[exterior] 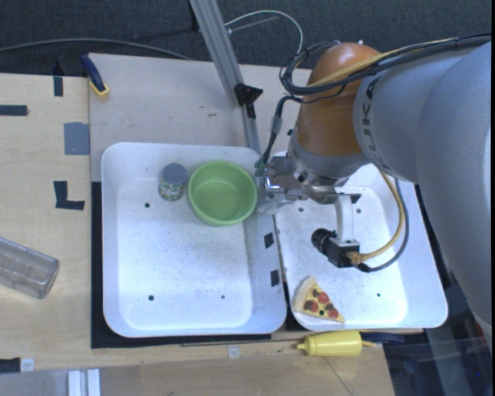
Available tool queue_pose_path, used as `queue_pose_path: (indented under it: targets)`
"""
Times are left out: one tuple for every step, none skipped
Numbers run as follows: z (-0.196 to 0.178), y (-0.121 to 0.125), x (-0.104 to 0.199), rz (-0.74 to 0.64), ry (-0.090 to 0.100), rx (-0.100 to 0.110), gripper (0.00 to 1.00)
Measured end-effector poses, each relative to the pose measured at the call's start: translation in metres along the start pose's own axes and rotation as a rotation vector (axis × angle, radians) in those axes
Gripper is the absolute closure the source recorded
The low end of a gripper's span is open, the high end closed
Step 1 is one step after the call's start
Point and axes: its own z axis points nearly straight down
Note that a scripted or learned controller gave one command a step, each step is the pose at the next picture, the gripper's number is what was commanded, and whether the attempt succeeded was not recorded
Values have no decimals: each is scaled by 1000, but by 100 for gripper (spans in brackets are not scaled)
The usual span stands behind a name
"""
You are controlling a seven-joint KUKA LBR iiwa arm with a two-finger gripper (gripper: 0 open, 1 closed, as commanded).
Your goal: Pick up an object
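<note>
The gripper hangs over the ridge between the left bin and right bin, beside the green bowl at upper centre of the frame. Descending, it could strike the bowl's rim or the ridge and miss. The wrist hides its tip, so whether it is spread or pinching anything cannot be told.

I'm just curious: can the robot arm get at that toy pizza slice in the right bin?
Probably yes. The pizza slice lies uncovered in the right bin, at its front corner, and the arm hangs over that bin. The bin wall close by might hamper a grasp.
</note>
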Motion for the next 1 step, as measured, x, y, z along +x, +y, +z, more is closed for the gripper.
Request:
queue_pose_path:
  targets:
    - [-3,-9,47,-2,1,-1,100]
